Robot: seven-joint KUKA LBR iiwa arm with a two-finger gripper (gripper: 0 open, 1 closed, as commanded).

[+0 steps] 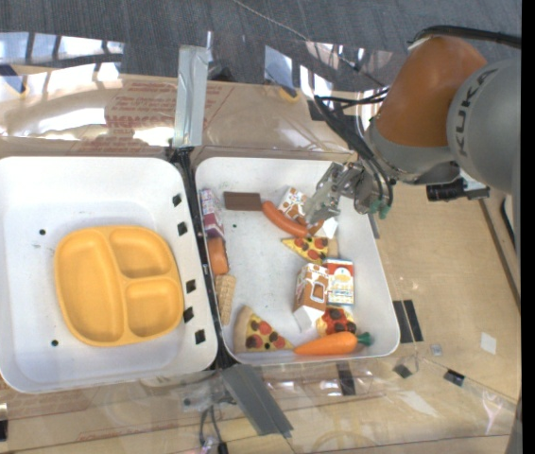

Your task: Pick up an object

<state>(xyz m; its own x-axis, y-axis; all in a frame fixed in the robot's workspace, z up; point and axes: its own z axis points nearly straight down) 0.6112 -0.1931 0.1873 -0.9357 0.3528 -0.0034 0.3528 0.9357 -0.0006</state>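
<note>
Gripper (322, 206) is hovering over upper right of right bin (249, 173), just above pizza slice (310, 247) and hot dog (283, 218); can't tell its opening. Yellow tray (116, 285) is sitting in left bin (8, 197).

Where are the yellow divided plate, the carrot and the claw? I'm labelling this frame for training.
yellow divided plate (116, 285): camera view, on the ridge between its compartments.
carrot (325, 345): camera view, middle of its orange body.
claw (324, 206): camera view, between its fingertips, over the right bin.
</note>
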